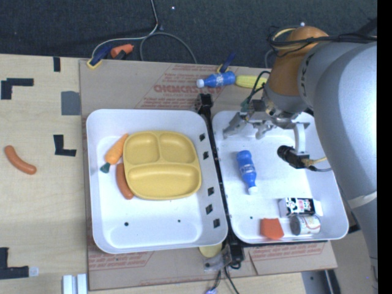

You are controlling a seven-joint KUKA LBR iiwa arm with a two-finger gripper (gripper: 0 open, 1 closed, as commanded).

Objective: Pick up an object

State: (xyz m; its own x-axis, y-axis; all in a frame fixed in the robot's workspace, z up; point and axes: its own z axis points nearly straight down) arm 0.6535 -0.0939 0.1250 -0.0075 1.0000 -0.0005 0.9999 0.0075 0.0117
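My gripper (pixel 248 127) hangs over the back part of the right bin (pixel 327 182), fingers spread and open with nothing between them. A blue bottle (pixel 246 169) lies just in front of it, apart from the fingers. Near the bin's front edge sit a red-orange block (pixel 271 228), a small black-and-white carton (pixel 299 206) and a grey rounded item (pixel 304 225).
The left bin (pixel 104 219) holds a yellow divided plate (pixel 162 165), a carrot (pixel 114 152) and a sausage (pixel 124 182). Another sausage (pixel 19 160) lies on the bench at far left. Clamps and a blue-yellow tool (pixel 225 80) sit behind the bins.
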